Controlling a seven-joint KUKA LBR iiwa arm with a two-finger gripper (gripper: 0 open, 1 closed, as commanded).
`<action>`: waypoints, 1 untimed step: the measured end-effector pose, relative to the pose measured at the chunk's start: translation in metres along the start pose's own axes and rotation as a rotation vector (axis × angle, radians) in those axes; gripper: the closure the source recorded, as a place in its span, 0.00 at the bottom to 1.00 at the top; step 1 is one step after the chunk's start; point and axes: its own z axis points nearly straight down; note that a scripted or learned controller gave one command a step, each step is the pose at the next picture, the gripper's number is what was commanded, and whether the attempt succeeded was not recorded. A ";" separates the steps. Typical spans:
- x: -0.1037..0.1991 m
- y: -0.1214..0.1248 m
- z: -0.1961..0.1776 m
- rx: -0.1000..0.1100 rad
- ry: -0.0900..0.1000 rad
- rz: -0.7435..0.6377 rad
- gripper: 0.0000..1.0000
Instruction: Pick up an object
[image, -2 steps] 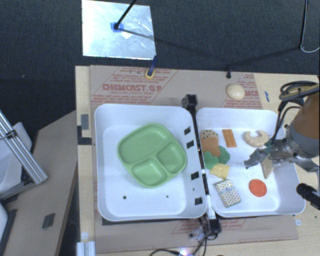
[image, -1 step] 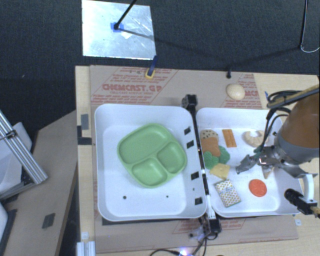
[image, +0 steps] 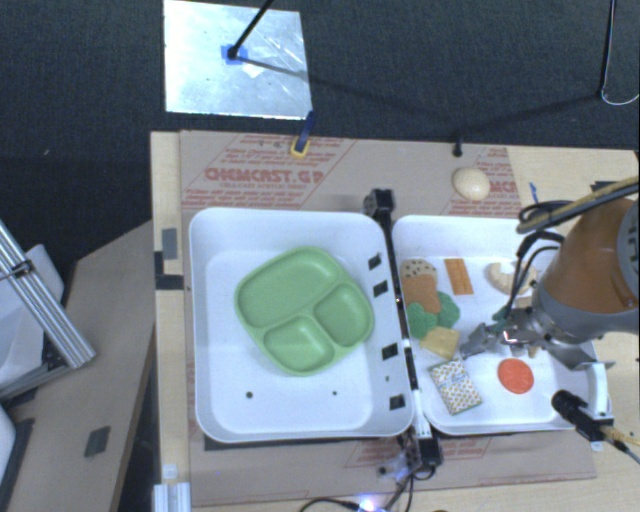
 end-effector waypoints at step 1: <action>0.000 0.000 0.025 -0.002 -0.001 0.000 0.00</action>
